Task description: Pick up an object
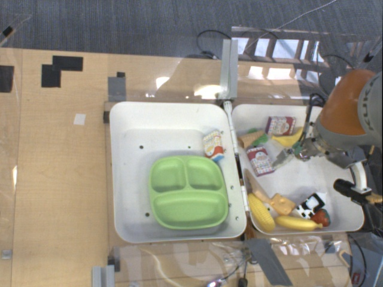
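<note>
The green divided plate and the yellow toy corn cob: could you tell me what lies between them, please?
In the camera view, the bins' adjoining white rims separate the green divided plate from the yellow toy corn cob.

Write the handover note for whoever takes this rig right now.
Gripper: low in the right bin, beside the small dark red packet; finger state not readable, nothing visibly held.
Right bin contents: a second red packet and a yellow piece near the back; corn cob, banana and a black and white toy near the front.
Left bin: green divided plate, a small carton by its right wall.
Done: the arm is over the objects.
Left: grasp one and lift it.
</note>
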{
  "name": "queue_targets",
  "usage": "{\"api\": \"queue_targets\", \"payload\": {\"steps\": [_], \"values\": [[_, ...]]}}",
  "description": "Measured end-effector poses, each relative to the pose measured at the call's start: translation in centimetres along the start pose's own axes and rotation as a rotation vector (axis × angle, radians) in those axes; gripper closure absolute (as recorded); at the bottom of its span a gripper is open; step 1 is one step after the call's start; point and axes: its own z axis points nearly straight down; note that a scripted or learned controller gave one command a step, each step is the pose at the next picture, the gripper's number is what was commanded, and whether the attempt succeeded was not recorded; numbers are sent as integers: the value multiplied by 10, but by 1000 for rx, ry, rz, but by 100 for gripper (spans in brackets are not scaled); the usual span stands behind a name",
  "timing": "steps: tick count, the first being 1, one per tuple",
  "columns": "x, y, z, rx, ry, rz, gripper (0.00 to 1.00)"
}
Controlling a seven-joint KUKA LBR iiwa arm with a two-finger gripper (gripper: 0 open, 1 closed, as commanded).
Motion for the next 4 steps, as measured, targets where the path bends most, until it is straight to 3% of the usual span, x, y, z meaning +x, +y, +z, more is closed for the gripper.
{"api": "queue_targets", "payload": {"steps": [1,2,3,4], "values": [[-19,48,2,5,1,87,0],[20,91,5,55,10,-77,0],[24,100,-9,26,4,-85,100],[24,101,-9,25,5,-86,0]]}}
